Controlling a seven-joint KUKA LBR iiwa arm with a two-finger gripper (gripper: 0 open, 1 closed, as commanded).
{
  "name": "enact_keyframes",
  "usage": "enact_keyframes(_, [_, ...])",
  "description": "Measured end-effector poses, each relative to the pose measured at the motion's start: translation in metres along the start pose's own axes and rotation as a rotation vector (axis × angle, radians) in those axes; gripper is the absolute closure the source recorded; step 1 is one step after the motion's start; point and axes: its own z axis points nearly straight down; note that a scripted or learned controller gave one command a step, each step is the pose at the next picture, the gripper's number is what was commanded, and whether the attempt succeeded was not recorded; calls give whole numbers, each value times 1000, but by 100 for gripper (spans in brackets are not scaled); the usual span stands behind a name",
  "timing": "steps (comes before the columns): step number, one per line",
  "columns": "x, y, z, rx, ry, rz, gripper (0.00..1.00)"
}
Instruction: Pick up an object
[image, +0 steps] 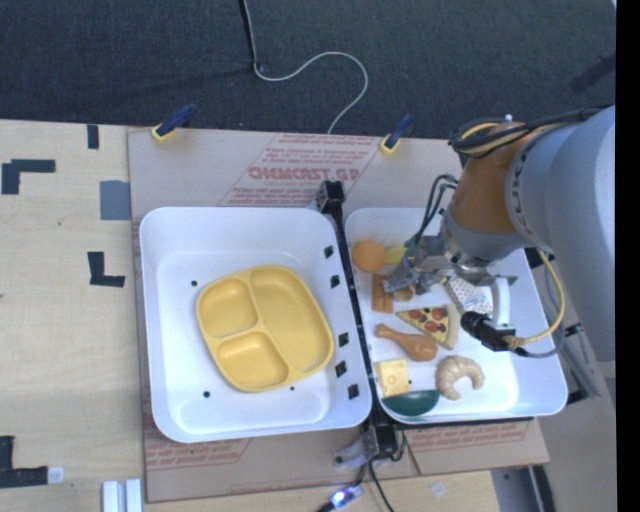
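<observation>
The right bin (535, 385) holds several toy foods: an orange (367, 255), a brown wafer-like piece (382, 295), a pizza slice (428, 319), a chicken drumstick (408, 343), a cheese cube (394, 378), a croissant (458, 375) and a dark green bowl-like piece (411, 403). My gripper (412, 272) hangs low over the bin's upper left part, just right of the orange and above the wafer piece. Its fingertips are lost among the toys.
The left bin (170, 400) carries a yellow divided plate (264, 327). The arm's grey body and orange band (487, 190) cover the right bin's upper right. A cable (300, 70) runs across the cardboard behind the bins.
</observation>
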Motion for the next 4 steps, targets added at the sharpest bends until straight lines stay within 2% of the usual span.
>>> enact_keyframes(1, [9,6,-48,4,1,0,100])
enact_keyframes(3, [7,11,-129,3,0,1,100])
enact_keyframes(4, [44,7,-132,8,2,-3,100])
